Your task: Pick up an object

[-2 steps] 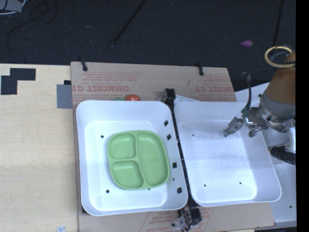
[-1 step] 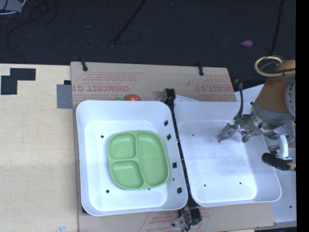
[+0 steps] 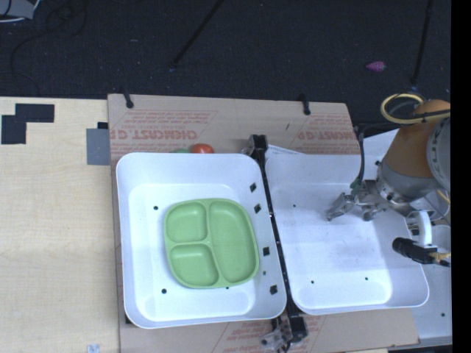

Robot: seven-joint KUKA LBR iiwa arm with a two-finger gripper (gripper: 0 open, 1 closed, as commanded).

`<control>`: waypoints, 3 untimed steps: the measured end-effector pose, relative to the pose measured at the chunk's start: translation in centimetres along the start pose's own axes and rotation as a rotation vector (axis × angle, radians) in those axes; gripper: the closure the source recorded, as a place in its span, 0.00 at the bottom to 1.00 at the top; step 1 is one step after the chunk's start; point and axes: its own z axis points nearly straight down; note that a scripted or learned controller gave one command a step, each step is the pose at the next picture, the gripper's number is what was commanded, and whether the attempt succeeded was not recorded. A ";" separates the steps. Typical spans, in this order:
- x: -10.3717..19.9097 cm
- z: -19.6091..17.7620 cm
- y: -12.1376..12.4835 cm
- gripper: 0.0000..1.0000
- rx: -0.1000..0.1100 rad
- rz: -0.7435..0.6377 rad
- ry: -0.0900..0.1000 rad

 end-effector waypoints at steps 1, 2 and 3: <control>0.0 -1.1 0.0 1.00 -0.001 0.000 0.000; -0.4 -5.4 -0.2 1.00 -0.006 0.004 -0.002; 0.0 -11.6 -0.5 1.00 -0.006 -0.001 -0.002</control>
